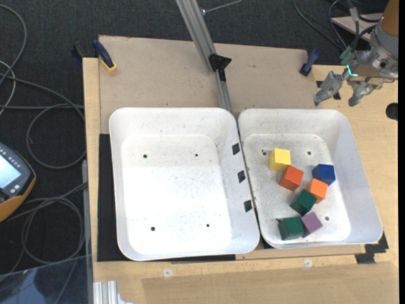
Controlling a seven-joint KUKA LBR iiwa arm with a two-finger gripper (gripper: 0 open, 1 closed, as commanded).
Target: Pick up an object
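Several small blocks lie in the right bin [338, 132]: a yellow block [280, 159], an orange-red block [292, 177], a blue block [324, 173], an orange block [318, 188], a dark green block [304, 201], a purple block [311, 222] and a green block [291, 227]. My gripper [343, 92] hangs above the bench beyond the right bin's far right corner, well off from the blocks. Its two fingers are spread apart with nothing between them.
The left bin [126, 138] sits beside the right one. A slanted metal pole [202, 40] runs down to the gap between the bins. Blue clamps [105, 56] [309, 62] grip the board's far edge. Cables lie on the dark floor at left.
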